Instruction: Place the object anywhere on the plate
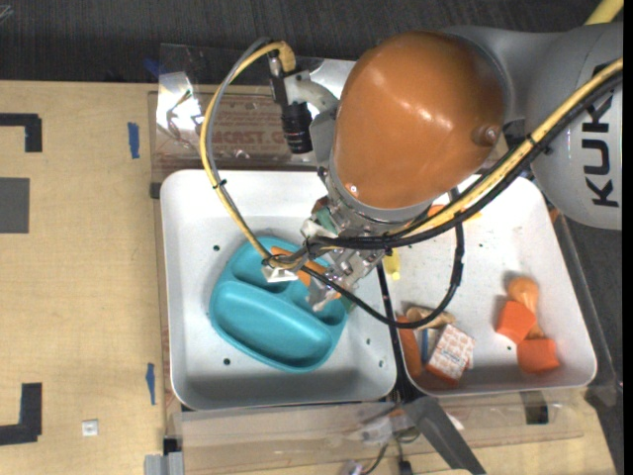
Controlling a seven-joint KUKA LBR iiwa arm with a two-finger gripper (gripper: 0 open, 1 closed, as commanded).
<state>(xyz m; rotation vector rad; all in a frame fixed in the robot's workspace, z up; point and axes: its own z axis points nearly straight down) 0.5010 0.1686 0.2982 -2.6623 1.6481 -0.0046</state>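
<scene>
A: What's biggest in view?
B: The grey and orange arm (pixel 420 117), reaching in from the right over two white bins.
A: Next?
B: The left bin (pixel 188 265) holds a teal plate (pixel 267 315). The right bin (pixel 564 265) holds orange blocks (pixel 524 334) and a small box (pixel 450 352).
A: The gripper?
B: The gripper (pixel 321 280) sits above the plate's upper right edge. I cannot tell its opening, nor which object is the task's.
</scene>
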